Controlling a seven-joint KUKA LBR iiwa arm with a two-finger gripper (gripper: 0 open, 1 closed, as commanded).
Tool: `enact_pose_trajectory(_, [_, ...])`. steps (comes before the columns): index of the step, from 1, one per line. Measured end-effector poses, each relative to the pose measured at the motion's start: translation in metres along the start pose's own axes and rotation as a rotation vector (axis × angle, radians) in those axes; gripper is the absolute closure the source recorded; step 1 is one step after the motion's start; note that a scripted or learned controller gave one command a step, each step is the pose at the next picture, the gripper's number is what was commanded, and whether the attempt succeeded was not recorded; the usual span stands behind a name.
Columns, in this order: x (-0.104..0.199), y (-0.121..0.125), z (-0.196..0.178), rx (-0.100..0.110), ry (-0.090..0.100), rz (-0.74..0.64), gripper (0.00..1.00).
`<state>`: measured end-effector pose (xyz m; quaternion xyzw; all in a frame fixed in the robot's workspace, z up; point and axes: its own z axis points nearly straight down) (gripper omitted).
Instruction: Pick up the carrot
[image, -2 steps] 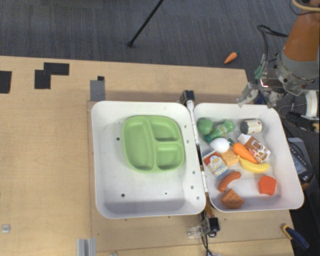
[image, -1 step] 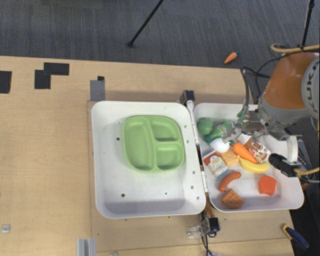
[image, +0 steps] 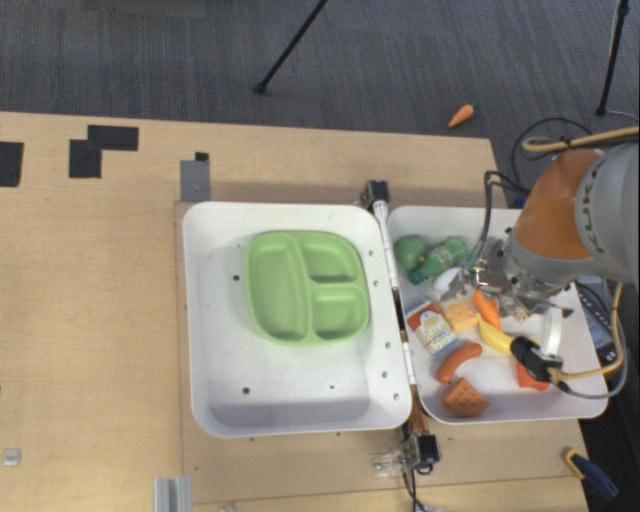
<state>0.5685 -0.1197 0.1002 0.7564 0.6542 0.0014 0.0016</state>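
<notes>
**Bench inventory: arm over right bin, carrot among toy foods**

Gripper (image: 487, 291): set low over the upper middle of the right bin (image: 590, 405), at the end of the grey arm (image: 610, 215) with its orange band (image: 548, 212). Whether it is open or closed cannot be told; the wrist body hides most of it.

Carrot (image: 485, 306): small orange piece lying directly at the gripper, its upper end under the wrist. Contact or grip cannot be made out. It lies just above the yellow piece.

Other contents of the right bin:
- Green vegetable-shaped item (image: 412, 254), upper left corner, with a second green piece (image: 449, 249) just beside it.
- Small labelled packet (image: 430, 329), red and white, near the left wall.
- Pale yellow block (image: 461, 317), touching the packet's right side.
- Yellow piece (image: 493, 338), elongated and slanted, just below the carrot.
- Red sausage-shaped item (image: 458, 361), below the packet.
- Brownish-red wedge (image: 464, 399), near the bin's lower edge.
- Orange-red piece (image: 530, 375), lower right, partly under a black and yellow cable fitting (image: 530, 353).

Left bin (image: 215, 400): holds a green sectioned tray (image: 305, 285), three compartments, lying flat near the centre.

Floor beyond the bench: one small orange object (image: 460, 115) on the grey carpet, well apart from both bins.
</notes>
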Motion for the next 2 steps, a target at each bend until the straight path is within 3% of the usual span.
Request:
enact_pose_trajectory(1, [0.001, 0.001, -0.01, -0.001, 0.0, -0.002, 1.0])
enact_pose_trajectory(2, [0.069, 0.005, -0.159, -0.002, 0.002, 0.003, 1.0])
